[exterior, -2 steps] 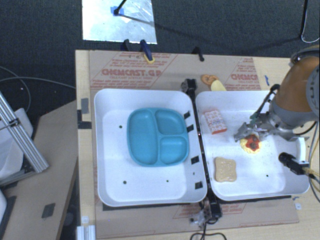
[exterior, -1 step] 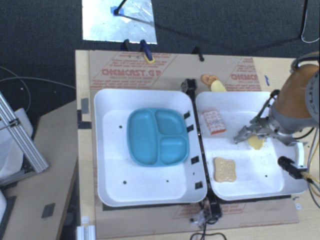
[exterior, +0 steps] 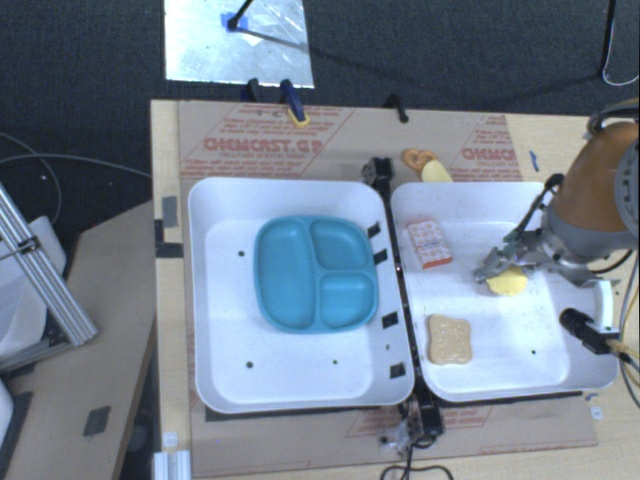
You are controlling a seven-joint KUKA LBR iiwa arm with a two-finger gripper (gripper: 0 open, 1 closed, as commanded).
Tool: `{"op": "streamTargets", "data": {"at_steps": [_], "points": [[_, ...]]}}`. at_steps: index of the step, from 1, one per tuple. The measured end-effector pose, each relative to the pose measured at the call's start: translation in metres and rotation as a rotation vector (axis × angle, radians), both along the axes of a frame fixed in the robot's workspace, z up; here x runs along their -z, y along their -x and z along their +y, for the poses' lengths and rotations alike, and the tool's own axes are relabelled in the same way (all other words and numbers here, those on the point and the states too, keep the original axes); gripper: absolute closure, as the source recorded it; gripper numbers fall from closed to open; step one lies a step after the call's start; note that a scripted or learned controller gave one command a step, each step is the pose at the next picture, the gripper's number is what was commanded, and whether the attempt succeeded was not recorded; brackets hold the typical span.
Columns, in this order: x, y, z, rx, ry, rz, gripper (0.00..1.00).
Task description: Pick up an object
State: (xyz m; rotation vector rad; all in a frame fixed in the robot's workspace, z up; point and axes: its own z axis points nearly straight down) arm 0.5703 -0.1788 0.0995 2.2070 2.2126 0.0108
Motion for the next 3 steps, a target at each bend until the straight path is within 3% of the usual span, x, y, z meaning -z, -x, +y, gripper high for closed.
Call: {"op": "streamTargets", "data": {"at_steps": [1,2,3], "points": [[0.008,0.025,0.062,-0.005,-0.01,0.019,1.0],[-0.103,0.02,0.131,-0.007,-0.008,0.008,1.0],[-0.132,-0.039,0.184,-0.006,-0.007,0.008,1.0]]}}
